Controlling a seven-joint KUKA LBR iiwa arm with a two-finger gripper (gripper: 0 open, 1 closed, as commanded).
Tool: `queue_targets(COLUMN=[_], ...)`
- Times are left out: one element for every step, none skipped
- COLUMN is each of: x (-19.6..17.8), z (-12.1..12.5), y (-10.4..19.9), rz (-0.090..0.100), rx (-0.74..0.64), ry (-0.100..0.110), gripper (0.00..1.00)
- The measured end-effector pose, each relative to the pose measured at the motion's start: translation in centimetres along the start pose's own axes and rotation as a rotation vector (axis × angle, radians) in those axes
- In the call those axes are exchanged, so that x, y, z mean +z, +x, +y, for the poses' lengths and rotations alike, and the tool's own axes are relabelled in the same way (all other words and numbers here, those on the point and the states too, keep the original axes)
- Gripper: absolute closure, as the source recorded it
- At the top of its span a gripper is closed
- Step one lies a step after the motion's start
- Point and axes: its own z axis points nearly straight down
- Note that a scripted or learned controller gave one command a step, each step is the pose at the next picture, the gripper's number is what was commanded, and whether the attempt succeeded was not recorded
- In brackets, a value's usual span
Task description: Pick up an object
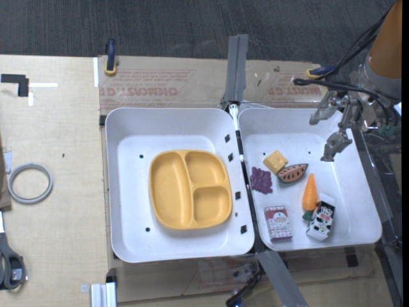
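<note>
I am watching the gripper (337,132) hanging over the upper right part of the right bin (374,235), above bare white floor. Its fingers (333,147) are standing spread apart with nothing between them and touching nothing that I can make out.

The candidates are lying below and to the left of it in this view, toward the near half of the same bin. Nearest are the yellow block (275,160) and the watermelon slice (293,173), which are sitting just beside each other; the slice's long axis is running roughly left to right, tilted slightly up at its right end. The carrot (310,192) is lying a little nearer to me, long axis close to upright in the picture, green end pointing down. Beside that end sits the milk carton (321,221); the red box (278,223) and the purple grapes (261,180) are lying further left.

I am judging the carrot or the slice the shortest reach: a move down-left, then a descent, closing across the narrow width.
</note>
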Motion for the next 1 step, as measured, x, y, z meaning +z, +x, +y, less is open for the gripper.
queue_targets(x=[-6.44], z=[1.70], y=[0.28], rz=[-0.003], rx=[-0.016], ry=[0.001], gripper=[0.00])
